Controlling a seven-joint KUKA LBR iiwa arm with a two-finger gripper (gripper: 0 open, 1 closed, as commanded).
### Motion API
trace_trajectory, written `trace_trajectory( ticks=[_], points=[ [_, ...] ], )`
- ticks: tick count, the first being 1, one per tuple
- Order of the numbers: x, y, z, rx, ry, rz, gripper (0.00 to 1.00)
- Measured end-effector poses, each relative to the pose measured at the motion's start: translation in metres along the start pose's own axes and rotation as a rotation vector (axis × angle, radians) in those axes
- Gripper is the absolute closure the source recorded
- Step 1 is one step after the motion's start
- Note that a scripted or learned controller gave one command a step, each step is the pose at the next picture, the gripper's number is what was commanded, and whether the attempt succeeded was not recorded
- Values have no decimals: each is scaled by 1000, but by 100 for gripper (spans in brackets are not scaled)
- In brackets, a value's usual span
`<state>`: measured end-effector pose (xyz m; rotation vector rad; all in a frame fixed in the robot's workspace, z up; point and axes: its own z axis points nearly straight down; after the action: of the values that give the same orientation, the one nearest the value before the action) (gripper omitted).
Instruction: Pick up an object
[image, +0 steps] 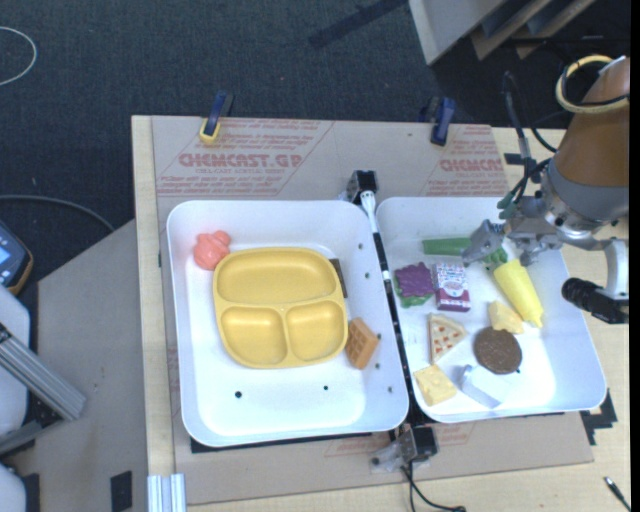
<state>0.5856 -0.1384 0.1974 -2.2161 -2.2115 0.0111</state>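
Corn cob (519, 290) lies just below-right of the gripper (497, 243), long axis slanting down-right; finger state apparently indiscernible.

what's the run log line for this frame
gripper: over right bin, by green stick and corn | grasp: unclear | left bin: yellow tray

Bench fittings beyond the bins

Two blue clamps (216, 115) (441, 120) grip the far edge of the printed cardboard sheet (300, 160); dark carpet (150, 50) lies behind.
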Motion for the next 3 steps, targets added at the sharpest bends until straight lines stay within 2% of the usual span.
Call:
trace_trajectory(
  ticks=[1, 2, 3],
  points=[
    [0, 3, -6, -12, -2, -2, 0],
    [-1, 10, 41, -6, -1, -2, 0],
    [-4, 0, 99, -5, 0, -1, 0]
  ],
)
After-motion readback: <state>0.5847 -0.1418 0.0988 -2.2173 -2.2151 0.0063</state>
